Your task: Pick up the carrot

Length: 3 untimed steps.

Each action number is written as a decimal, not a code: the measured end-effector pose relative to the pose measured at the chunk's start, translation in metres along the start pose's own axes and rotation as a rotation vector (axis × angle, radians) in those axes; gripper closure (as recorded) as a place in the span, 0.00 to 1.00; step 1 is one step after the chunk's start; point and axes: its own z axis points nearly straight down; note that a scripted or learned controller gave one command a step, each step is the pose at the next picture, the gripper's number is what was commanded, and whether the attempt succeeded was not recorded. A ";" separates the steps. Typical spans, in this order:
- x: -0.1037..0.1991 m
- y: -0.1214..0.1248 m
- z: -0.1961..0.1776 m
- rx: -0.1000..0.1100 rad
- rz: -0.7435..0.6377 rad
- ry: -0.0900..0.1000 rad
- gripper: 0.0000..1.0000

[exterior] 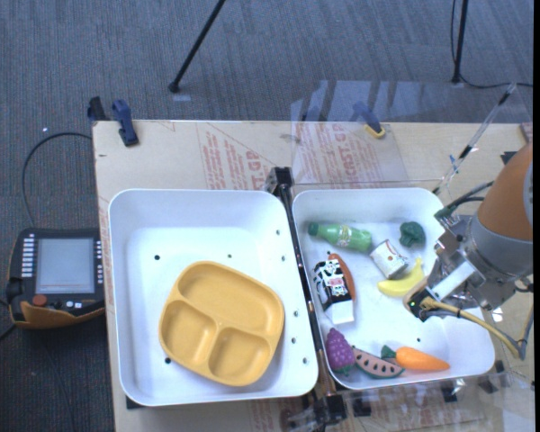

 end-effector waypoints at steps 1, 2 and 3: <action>0.000 -0.001 -0.006 0.010 -0.006 -0.007 1.00; 0.028 0.045 0.019 0.001 -0.058 -0.001 1.00; 0.028 0.080 0.037 0.001 0.073 0.000 1.00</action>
